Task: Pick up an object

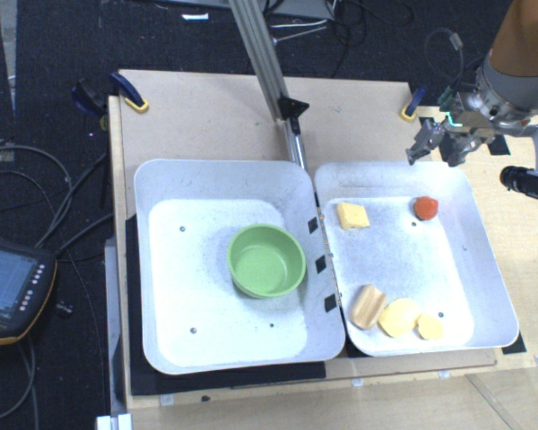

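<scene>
A green bowl (267, 260) sits in the left bin (161, 186); the pincer (438, 148) hangs above the right bin's (484, 258) far edge.

Two white bins (161, 186), one green bowl (267, 260), five food pieces (352, 215).

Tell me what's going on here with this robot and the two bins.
A grey robot arm reaches in from the right, its gripper hovering above the far edge of the right bin with nothing in it. That bin holds a yellow block, a small red ball, a bread roll and two yellow pieces near the front. The left bin holds a green bowl. Nothing has been picked up yet.
</scene>
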`<action>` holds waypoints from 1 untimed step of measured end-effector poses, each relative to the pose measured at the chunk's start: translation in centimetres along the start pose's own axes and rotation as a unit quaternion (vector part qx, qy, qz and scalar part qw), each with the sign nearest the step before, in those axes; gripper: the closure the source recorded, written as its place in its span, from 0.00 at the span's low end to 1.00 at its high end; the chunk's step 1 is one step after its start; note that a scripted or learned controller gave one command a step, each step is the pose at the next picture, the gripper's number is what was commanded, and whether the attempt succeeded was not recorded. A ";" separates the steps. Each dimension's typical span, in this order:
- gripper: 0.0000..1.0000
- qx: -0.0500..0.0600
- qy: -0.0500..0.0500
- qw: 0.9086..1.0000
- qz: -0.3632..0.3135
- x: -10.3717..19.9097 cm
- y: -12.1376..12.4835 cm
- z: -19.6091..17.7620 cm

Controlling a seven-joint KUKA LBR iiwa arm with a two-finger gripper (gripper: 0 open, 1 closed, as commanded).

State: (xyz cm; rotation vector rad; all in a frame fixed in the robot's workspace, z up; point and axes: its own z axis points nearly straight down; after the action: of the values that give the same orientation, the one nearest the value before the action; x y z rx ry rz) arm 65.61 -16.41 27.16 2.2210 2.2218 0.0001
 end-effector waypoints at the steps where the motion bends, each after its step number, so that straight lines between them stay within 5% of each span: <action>1: 0.00 0.000 0.000 1.000 0.000 0.0 0.0 0.0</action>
State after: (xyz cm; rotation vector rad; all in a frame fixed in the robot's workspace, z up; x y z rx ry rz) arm 65.60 -16.41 27.15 2.2210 2.2219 0.0000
